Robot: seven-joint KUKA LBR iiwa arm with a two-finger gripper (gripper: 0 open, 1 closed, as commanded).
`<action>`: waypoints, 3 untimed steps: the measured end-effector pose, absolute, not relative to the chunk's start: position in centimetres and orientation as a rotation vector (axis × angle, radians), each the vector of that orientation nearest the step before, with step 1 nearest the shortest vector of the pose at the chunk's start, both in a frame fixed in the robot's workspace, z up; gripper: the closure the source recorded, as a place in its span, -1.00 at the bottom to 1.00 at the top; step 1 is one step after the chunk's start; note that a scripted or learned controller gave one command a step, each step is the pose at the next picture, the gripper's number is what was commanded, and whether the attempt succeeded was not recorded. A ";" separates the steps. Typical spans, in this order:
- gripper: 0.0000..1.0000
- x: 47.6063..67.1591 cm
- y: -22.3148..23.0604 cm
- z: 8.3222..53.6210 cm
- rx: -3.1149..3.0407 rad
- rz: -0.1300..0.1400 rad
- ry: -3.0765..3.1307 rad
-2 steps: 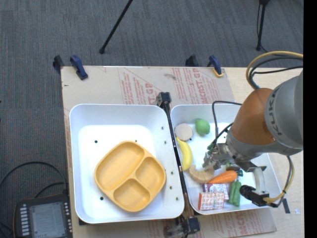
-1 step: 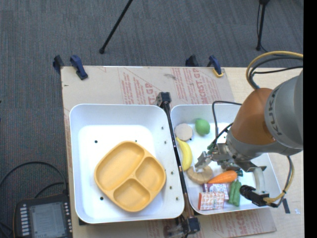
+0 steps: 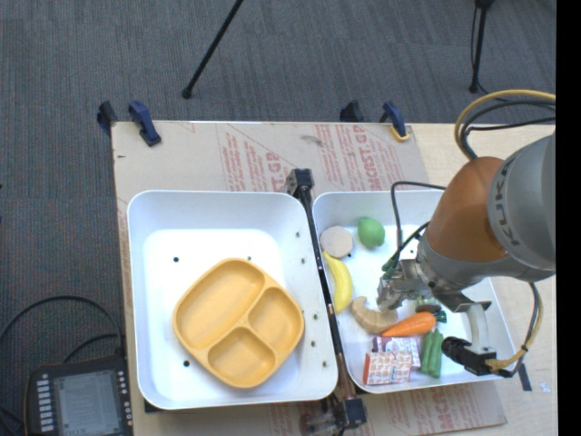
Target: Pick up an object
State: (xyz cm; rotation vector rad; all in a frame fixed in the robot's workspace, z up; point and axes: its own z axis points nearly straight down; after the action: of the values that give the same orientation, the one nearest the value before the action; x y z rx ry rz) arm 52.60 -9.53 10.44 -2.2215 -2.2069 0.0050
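Note:
In the right bin (image 3: 359, 205) lie a green lime (image 3: 370, 232), a pale round disc (image 3: 337, 241), a yellow banana (image 3: 340, 282), a tan curved piece (image 3: 370, 315), an orange carrot (image 3: 411, 324), a green vegetable (image 3: 431, 353) and a red-and-white packet (image 3: 390, 366). My gripper (image 3: 397, 292) hangs low over the middle of that bin, just above the tan piece and the carrot's thick end. The wrist hides its fingertips, and nothing shows between them.
The left bin (image 3: 150, 243) holds a yellow divided plate (image 3: 238, 333). Blue clamps (image 3: 143, 122) grip the bench's back edge. A black cable loops beside the arm at the right, and a tablet (image 3: 77, 401) sits on the floor at bottom left.

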 end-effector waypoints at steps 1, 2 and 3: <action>-1.00 52.6 -9.5 10.4 -2.221 0.005 -2.207; 1.00 52.7 -9.5 11.3 -2.222 0.006 -2.203; -1.00 52.7 -9.5 11.3 -2.223 0.006 -2.202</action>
State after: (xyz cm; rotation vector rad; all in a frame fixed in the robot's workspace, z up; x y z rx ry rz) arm 52.65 -9.53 11.30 -2.2230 -2.2017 0.0058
